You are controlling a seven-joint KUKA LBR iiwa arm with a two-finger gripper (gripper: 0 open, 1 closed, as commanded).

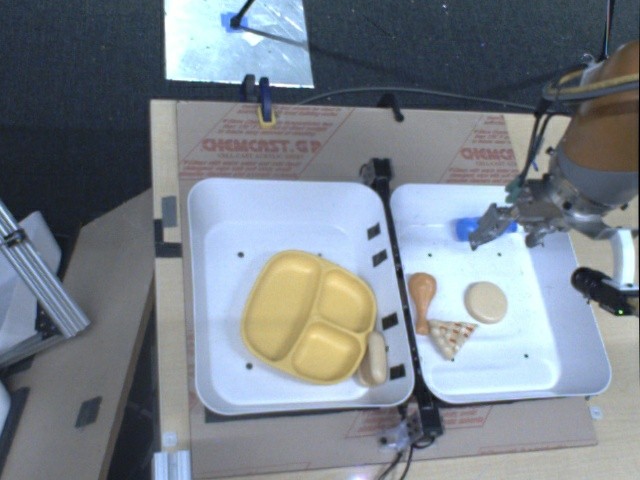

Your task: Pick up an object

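Dark carpet surrounds a wooden bench (300, 133) carrying two shallow white bins side by side. Left bin (215, 218): a yellow divided tray (305, 313) with three compartments lies near its centre, and a pale beige oblong piece (375, 358) rests against the tray's near right corner. Right bin (570, 353): a blue object (468, 229) lies at the far side, an orange spoon-like piece (421, 298) near the left wall, a round cream disc (486, 302) just right of it, and a small patterned wedge (452, 338) at the near side, close to both. Arm (600, 138), grey and orange, enters from the right; its gripper (505, 223) hangs over the far part of the right bin, beside the blue object. Whether the pincer is released or clenched cannot be told. A reflective sheet (235, 28) lies on the carpet beyond the bench.
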